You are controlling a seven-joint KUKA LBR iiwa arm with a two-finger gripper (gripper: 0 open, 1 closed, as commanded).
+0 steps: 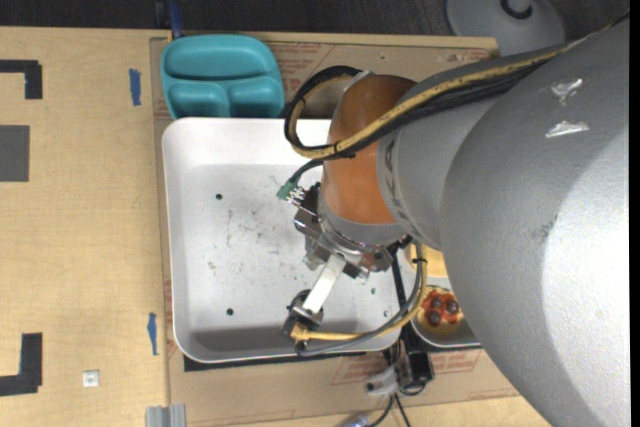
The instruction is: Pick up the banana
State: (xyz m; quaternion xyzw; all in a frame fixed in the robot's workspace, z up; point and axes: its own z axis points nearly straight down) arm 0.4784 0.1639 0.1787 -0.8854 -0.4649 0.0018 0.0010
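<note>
My gripper hangs under the orange wrist band, over the right side of the left white bin. It points down at the bin floor near that bin's right wall. The big grey arm covers the gripper from above and hides most of the right bin. A small orange and brown object peeks out from under the arm in the right bin; I cannot tell what it is.
A teal divided tray lies on the bench just behind the left bin. The left bin's floor carries dark scuff marks. The bench's cardboard top stretches to the left. A grey lamp base stands beyond the bench.
</note>
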